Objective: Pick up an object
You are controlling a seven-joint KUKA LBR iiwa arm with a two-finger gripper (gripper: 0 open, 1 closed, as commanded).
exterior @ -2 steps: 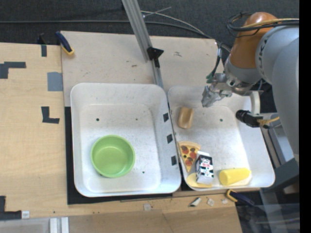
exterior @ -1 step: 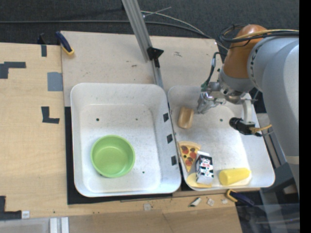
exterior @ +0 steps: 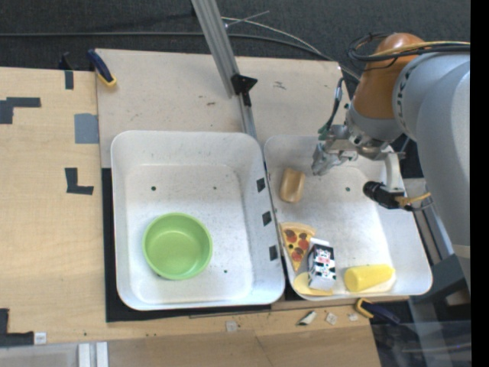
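My gripper (exterior: 322, 164) hangs over the far part of the right bin (exterior: 397, 224), just right of a tan bread-like piece (exterior: 291, 184) lying near the bin's left wall. Nothing shows between its fingers. Along the near side of the same bin lie a pizza slice (exterior: 296, 241), a small black-and-white carton (exterior: 322, 264) and a yellow block (exterior: 369, 277). A green bowl (exterior: 178, 245) sits in the left bin (exterior: 153, 159).
A slanted metal pole (exterior: 221, 44) crosses the bench behind the bins, ending at a black clamp. A black part of the arm (exterior: 386, 195) juts over the right bin's right side. Small clips lie on the bench near the front edge.
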